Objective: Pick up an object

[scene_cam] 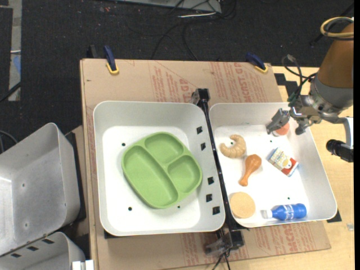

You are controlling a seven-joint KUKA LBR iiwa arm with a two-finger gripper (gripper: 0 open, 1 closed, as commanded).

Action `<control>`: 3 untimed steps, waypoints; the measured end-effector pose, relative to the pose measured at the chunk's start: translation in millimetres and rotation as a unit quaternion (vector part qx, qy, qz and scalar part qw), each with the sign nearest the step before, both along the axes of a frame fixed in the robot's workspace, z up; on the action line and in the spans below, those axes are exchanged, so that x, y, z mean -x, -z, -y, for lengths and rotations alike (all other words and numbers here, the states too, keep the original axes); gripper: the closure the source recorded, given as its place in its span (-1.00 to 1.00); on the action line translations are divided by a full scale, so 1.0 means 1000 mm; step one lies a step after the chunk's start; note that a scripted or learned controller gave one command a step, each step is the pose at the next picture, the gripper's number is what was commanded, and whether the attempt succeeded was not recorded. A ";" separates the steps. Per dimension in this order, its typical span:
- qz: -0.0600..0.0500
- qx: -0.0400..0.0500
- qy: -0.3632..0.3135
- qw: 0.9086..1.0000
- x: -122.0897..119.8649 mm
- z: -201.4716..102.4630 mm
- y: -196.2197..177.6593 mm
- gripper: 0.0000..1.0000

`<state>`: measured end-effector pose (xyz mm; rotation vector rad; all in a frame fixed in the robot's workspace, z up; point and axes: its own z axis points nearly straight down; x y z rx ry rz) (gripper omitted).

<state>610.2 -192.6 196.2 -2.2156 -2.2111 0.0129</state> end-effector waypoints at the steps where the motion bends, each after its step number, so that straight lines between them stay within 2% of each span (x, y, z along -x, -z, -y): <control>1: 0.007 0.001 -0.002 1.000 -0.003 -0.001 -0.009 -1.00; 3: 0.005 0.001 -0.001 1.000 -0.010 0.004 0.097 -1.00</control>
